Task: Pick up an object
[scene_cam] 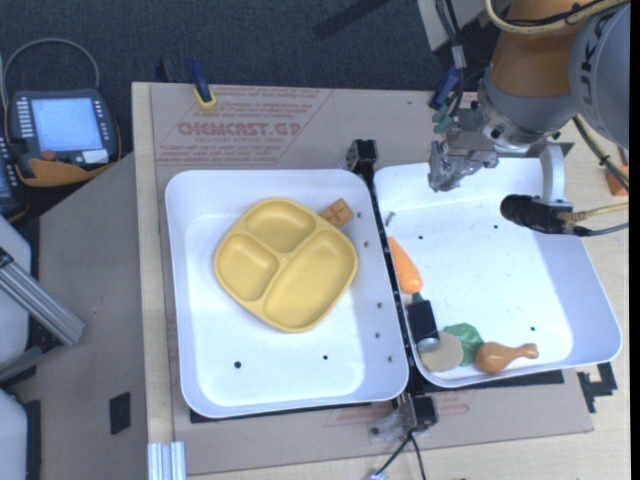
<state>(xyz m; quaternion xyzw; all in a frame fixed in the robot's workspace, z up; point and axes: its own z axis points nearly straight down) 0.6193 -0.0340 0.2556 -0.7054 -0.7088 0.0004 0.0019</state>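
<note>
Bins: 2, the left bin (190,268) holding 1 yellow tray (286,264), stiff, light, awkwardly wide. Right bin (590,298) holds 1 carrot (404,265) and 1 drumstick (505,354), both probably slick plastic, best pinched mid-length. Gripper (447,173) hangs over the far edge; its spread I cannot tell.

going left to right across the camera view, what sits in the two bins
yellow divided plate → small brown block → orange carrot → black object → chicken drumstick. The beige disc and green item near the black object overlap it, so I leave them out.
</note>
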